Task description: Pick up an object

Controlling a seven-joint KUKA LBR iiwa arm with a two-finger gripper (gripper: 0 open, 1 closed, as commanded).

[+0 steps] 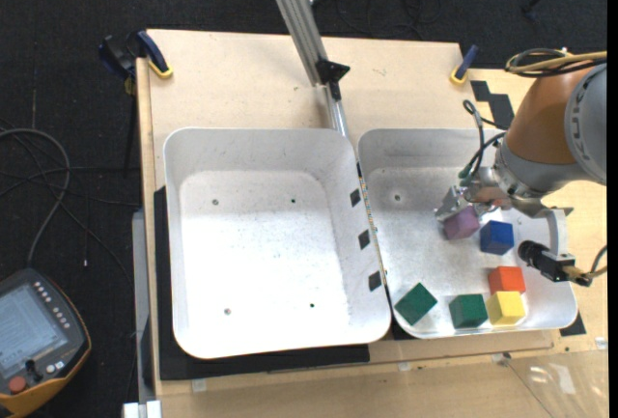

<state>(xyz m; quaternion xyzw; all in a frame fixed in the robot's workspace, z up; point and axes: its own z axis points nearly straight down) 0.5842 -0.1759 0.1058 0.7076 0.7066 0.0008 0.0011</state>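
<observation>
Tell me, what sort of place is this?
Probably a robotics lab or test bench. A robot arm reaches over two white bins holding coloured blocks, a handheld control pendant lies on the floor, and cables trail across the dark carpet.

bench (pixel 241 78): pale board | on it: left bin (pixel 183 242), right bin (pixel 406 151), seemingly touching

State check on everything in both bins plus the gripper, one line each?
gripper: low in the right bin, over the purple block
purple block: under the gripper, tilted
blue cube: loose on the floor
orange cube: beside yellow cube
two green blocks: loose near the front wall
left bin: bare floor
</observation>
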